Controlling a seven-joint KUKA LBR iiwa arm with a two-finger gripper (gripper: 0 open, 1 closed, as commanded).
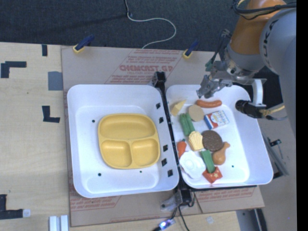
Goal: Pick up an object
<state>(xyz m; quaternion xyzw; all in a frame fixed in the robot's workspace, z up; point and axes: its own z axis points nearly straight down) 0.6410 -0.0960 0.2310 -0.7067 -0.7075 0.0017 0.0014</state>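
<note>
Sausage (209,103) looks like the obvious pick: it lies just below the fingers (204,91) in the right bin (250,143), long axis running sideways across them. Fingers hover near it, holding nothing (open or clenched, I can't tell from here).

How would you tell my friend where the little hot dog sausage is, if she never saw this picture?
Look in the right white bin, the one packed with toy food, not the one with the yellow plate. Go to its far end, just below the gripper. The sausage is the thin orange-red stick lying sideways above the round tan piece and the small blue-and-white carton.
</note>
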